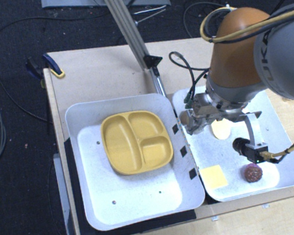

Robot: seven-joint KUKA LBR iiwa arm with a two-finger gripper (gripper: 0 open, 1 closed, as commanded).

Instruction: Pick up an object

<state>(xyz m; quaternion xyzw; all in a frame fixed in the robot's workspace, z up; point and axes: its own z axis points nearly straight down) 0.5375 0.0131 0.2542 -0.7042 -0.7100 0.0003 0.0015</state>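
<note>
Evidently no pick was complete: the gripper (191, 121) hung over the right bin (278, 123); whether it was open or closed could not be told. A yellow block (214, 176), dark ball (252, 172) and pale piece (222, 129) lay unlifted.

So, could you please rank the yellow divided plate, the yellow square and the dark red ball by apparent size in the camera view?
1. yellow divided plate, clearly largest
2. yellow square
3. dark red ball, a little smaller than the square

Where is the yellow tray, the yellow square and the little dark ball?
Yellow tray (137, 141), camera view, middle ridge.
Yellow square (214, 176), camera view, centre of its top.
Dark ball (252, 172), camera view, its top.
</note>
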